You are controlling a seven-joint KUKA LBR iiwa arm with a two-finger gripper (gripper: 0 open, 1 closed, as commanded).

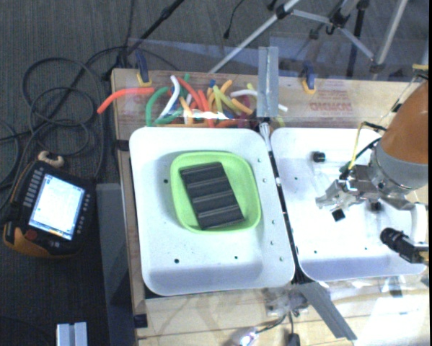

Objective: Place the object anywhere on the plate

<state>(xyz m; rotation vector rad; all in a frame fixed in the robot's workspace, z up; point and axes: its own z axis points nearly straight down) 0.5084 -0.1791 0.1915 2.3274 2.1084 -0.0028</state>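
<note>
A green plate (178, 170) lies in the middle of the left white bin (201, 265). A dark grey, ribbed rectangular object (212, 194) rests flat on the plate, angled slightly. My gripper (336, 202) hangs low over the right bin (331, 254), well to the right of the plate and apart from the dark object. The grey wrist and the orange band rise behind it at the right edge. Nothing shows in the gripper's hold from this angle.
A small black piece (318, 156) lies near the back of the right bin. Coloured tubes (201, 101) are bunched along the bench's back edge behind the left bin. A metal divider (267, 85) stands between the bins. A teach pendant (53, 207) sits on the floor at left.
</note>
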